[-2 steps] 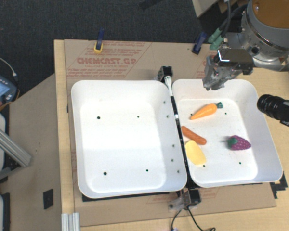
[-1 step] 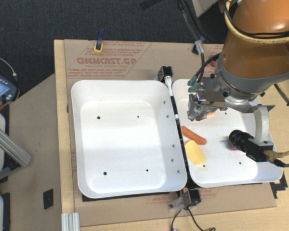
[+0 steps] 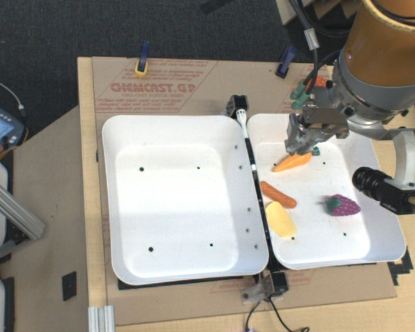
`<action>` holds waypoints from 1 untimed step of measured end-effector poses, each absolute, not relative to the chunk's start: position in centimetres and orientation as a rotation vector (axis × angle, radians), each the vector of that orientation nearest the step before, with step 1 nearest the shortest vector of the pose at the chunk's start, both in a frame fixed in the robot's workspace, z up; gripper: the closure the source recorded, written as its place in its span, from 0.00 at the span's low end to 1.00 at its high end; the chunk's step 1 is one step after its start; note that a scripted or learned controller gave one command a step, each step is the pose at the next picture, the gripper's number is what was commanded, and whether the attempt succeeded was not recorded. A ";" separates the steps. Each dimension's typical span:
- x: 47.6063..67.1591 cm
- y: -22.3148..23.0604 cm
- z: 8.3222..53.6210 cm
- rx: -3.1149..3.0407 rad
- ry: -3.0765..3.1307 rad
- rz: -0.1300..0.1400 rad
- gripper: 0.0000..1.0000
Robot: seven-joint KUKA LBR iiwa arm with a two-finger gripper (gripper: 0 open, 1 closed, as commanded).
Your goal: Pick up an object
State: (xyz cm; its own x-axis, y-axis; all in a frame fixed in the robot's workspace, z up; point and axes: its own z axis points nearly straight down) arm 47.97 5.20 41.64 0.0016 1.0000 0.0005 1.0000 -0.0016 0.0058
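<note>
**Robot arm lowers its tool over toy carrot in right bin**

A grey KUKA arm with an orange band reaches in from the right, its tool (image 3: pixel 303 146) hanging low over the upper part of the right bin (image 3: pixel 373 251). Just beneath and touching or nearly touching the tool's tip lies a small orange toy carrot (image 3: pixel 293 162), pointing toward the divider between the bins. Whether the fingers are spread or closed around the carrot cannot be made out from this angle, as the wrist body hides them.

Below the carrot, near the bin's left wall, lies an orange-red toy sausage (image 3: pixel 278 194), tilted diagonally. Just below it, touching or nearly so, sits a pale yellow block (image 3: pixel 280 220). A purple toy bunch of grapes (image 3: pixel 343 205) with a green top rests well apart on the right side of the same bin.

The left bin (image 3: pixel 124 144) sits beside it on a cardboard sheet (image 3: pixel 159 85) that covers the surface, held by a yellow-and-blue clamp (image 3: pixel 142 62) at the far edge.
</note>
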 end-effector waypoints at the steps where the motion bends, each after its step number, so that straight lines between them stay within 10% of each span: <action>1: 48.0 1.4 53.8 2.218 2.207 0.020 1.00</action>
State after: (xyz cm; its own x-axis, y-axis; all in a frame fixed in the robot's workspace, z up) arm 47.98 1.36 53.77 0.0046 1.0000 0.0002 0.9998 -0.0046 0.0180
